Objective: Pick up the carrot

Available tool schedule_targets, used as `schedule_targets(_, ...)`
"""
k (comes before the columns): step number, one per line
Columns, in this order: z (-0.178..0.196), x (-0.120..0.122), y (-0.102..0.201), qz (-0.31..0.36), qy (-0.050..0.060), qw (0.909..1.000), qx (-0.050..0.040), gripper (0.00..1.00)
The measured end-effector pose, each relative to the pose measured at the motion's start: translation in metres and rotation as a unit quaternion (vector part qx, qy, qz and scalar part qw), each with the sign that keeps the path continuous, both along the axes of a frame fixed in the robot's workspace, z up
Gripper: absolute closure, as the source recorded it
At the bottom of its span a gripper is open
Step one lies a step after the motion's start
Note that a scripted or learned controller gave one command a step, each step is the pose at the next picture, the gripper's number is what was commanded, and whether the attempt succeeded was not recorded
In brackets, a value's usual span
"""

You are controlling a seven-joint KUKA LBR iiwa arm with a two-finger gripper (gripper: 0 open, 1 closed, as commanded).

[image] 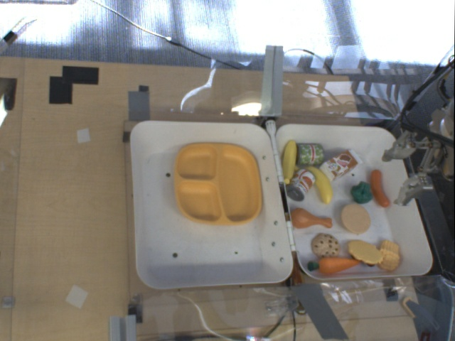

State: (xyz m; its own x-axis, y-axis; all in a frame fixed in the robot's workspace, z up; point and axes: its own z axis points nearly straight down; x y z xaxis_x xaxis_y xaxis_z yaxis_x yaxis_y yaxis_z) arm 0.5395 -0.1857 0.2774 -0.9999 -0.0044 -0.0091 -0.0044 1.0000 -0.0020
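Item: carrot (338, 265), lying flat w/ tip toward the left, at the near edge of the right bin (412, 251), between a speckled cookie (325, 244) and a stack of crackers (377, 254), so you get little side room. Jaws (414, 169): parked over the bin's right rim, well apart from the carrot; the two fingers look spread w/ nothing between them (small in frame, so treat that as likely). Left bin (153, 212) carries an orange divided plate (217, 183), not involved. Other clutter: banana (289, 160), sausage (379, 188), drumstick (310, 219). You've a reach toward the near-left corner yet to make.
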Motion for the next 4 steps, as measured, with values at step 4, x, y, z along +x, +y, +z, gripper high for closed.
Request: schedule_targets(4,0.049,-0.050,0.047,-0.430,-0.001,0.9030,0.0038,0.00)
